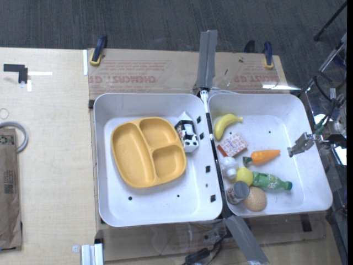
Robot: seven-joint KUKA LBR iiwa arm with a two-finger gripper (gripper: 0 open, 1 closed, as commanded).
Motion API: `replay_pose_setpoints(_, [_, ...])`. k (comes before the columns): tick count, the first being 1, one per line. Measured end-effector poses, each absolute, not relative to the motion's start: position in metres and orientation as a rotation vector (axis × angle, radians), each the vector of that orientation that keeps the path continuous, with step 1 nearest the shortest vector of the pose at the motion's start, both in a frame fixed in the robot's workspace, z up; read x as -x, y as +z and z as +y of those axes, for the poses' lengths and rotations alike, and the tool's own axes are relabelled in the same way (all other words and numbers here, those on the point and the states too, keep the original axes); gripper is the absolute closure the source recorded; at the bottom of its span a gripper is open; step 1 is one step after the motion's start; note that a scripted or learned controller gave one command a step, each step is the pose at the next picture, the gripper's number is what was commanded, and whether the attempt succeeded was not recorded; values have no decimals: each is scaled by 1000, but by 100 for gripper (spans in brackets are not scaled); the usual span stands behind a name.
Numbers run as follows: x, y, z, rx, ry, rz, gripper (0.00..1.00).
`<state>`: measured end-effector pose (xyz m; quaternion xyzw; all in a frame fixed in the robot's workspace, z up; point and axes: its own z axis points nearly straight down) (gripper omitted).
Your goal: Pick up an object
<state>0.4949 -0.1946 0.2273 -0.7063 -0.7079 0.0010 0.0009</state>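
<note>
The right bin (276, 120) holds a yellow banana (225, 124), a red and white packet (232, 144), an orange carrot (265, 156), a lemon (244, 175), a green bottle (272, 181) lying on its side, a grey round lid (240, 191) and a tan round object (255, 199). My gripper (298, 146) hangs over the right bin's right side, a little right of the carrot's tip and apart from it. It looks small and grey there, with nothing visibly in it. The left bin (160, 208) holds a yellow divided plate (148, 150) and a black and white cow toy (187, 134).
A raised rim (212, 148) divides the two bins. Brown cardboard (149, 73) lies behind them, held by blue clamps (99, 48). A brown paper bag (8, 186) sits at the bench's far left. Cables and dark hardware (333, 131) crowd the right edge.
</note>
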Motion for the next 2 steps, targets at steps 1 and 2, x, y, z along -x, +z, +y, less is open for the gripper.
replay_pose_setpoints(1, [-557,107,-139,2245,1,-2199,0])
replay_pose_setpoints(2, [-541,91,-101,2519,4,-1873,0])
